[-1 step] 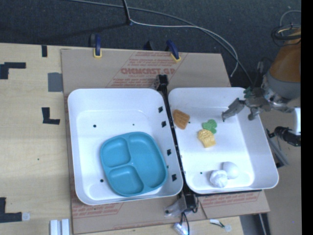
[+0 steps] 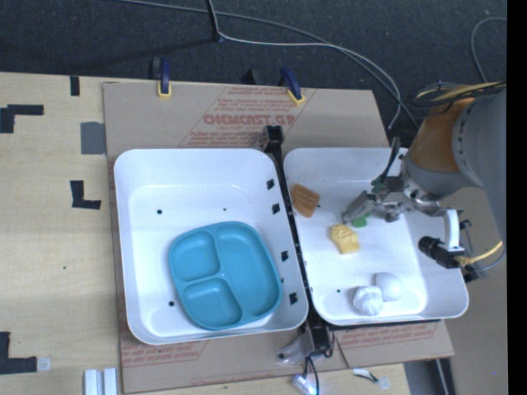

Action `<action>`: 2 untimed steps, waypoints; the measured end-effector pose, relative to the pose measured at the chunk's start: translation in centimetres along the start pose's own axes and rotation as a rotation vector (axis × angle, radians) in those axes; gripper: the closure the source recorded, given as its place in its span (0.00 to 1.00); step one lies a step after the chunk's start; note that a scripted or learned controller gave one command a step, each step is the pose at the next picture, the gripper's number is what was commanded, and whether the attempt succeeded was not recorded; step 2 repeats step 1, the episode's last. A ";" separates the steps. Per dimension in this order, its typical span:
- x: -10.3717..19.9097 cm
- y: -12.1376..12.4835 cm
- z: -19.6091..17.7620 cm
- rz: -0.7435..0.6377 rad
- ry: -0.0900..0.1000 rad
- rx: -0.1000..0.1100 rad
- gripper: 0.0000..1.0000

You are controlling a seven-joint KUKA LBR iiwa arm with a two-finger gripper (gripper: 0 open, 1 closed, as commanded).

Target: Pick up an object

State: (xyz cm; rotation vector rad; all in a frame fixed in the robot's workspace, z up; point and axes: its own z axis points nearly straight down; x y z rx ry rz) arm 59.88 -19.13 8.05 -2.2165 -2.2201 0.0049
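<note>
So nothing lifted yet: gripper [image 2: 360, 214] low in right bin [image 2: 412, 307], just above yellow block [image 2: 345, 238]; can't tell jaws' opening or grip. Grasp + lift left.

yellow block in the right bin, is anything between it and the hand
Nothing visible stands between them. The hand hangs over the right bin, just up and to the right of the yellow block, with bare bin floor in the gap. The orange piece lies off to the left and the white lump nearer the front edge.
</note>
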 end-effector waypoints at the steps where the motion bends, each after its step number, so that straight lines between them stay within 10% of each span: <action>1: 3.6 -1.8 -0.5 0.000 -0.002 -0.007 0.00; 2: 3.6 -1.8 -0.5 0.000 -0.002 -0.007 0.00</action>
